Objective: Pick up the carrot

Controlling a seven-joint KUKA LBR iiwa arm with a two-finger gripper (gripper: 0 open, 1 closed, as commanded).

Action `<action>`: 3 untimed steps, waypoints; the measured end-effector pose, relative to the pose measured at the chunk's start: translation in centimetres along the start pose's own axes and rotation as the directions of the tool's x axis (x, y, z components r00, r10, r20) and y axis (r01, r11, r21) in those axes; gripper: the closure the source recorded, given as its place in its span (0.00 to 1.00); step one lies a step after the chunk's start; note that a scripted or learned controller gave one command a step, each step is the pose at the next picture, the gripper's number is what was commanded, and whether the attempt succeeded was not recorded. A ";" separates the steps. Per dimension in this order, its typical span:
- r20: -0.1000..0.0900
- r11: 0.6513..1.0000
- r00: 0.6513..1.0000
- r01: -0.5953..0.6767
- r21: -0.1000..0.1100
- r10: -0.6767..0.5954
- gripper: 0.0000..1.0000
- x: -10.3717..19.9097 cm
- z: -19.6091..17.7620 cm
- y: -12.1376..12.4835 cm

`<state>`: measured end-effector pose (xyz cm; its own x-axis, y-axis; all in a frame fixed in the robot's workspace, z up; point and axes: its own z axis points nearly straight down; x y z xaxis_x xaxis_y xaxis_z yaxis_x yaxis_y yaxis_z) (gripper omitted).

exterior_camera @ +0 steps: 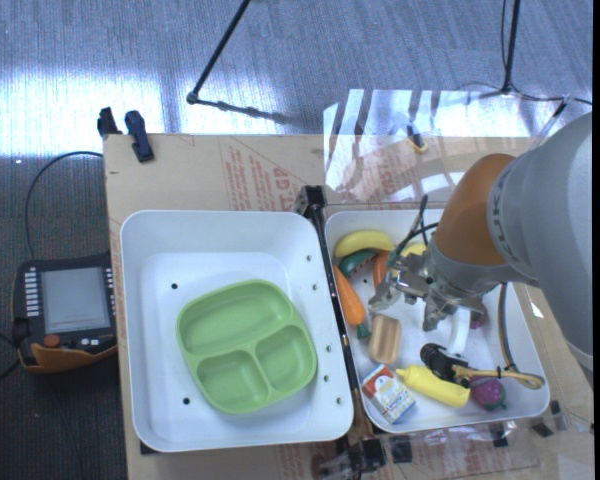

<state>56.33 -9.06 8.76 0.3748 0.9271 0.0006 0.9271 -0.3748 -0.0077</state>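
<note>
The carrot [352, 304] is a slim orange piece lying lengthwise against the left wall of the right bin [536, 348], just below a green-topped red vegetable [358, 261]. My gripper [416, 304] hangs low over the middle of that bin, a short way to the right of the carrot, and nothing is visibly held in it. The orange wrist band and grey arm hide the bin's upper right part.
Around the gripper lie a banana [363, 241], a tan block [385, 338], a small carton [388, 393], a yellow bottle [435, 386] and a purple item [490, 394]. The left bin [150, 268] holds a green divided plate [246, 346].
</note>
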 end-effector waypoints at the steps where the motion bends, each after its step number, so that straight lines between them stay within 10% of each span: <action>1: 0.001 0.915 0.915 -0.403 0.001 0.403 0.00 0.6 0.2 0.1; 2: 0.000 0.827 0.827 -0.562 0.000 0.562 0.00 1.7 0.1 2.8; 3: -0.003 0.664 0.664 -0.748 -0.001 0.748 0.00 3.1 -9.9 -4.9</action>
<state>53.00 -4.36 18.72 0.9422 0.3350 -0.0027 0.3350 -0.9422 -0.0043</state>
